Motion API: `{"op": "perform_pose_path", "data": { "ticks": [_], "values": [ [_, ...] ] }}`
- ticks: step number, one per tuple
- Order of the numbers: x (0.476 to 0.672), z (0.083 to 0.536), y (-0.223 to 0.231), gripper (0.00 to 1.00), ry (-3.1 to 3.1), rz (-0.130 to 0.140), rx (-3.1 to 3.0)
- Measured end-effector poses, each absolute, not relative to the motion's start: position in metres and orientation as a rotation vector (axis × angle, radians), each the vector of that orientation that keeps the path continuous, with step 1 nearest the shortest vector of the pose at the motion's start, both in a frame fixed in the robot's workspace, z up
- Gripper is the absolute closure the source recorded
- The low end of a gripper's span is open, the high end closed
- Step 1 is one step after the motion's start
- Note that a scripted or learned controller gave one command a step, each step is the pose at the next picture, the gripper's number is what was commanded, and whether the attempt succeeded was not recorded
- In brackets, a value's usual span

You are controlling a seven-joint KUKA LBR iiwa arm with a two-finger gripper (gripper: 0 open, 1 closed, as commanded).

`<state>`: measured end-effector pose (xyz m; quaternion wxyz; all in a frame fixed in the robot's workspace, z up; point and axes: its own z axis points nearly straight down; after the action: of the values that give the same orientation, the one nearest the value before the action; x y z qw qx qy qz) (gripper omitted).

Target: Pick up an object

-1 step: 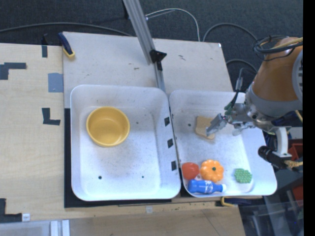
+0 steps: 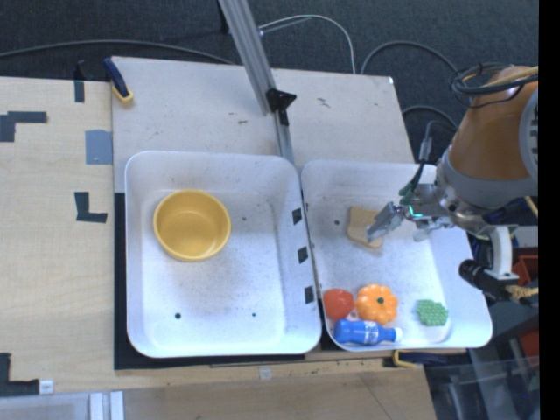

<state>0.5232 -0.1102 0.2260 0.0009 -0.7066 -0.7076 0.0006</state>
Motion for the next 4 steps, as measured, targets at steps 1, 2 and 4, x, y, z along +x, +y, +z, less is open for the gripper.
{"op": "perform_pose_path", "data": {
  "ticks": [1, 2, 4],
  "values": [
    [0.530, 0.169, -0.115, 0.00, -2.219, 0.008, -2.216],
    [0.528, 0.105, -0.117, 0.00, -2.217, 0.008, -2.216],
    [0.528, 0.100, -0.116, 1.00, -2.223, 0.001, -2.218]
  ]
}}
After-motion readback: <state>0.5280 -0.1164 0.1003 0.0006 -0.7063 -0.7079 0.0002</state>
